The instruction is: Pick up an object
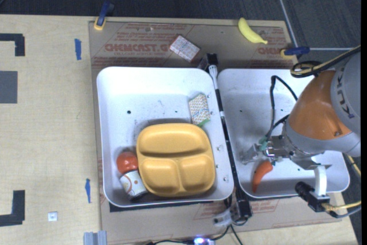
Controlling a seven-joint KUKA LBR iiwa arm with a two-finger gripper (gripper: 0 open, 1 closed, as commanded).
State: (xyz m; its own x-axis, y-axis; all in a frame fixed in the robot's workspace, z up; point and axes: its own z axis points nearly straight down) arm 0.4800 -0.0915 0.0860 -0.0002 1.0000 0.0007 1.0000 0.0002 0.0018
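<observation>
In the right bin, near its front edge, the gripper sits just above an orange carrot; whether it grips it I cannot tell.

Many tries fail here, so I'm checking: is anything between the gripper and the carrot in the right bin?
Nothing visible is. The gripper sits right over the top end of the carrot in the right bin, with no other thing near them.
</observation>
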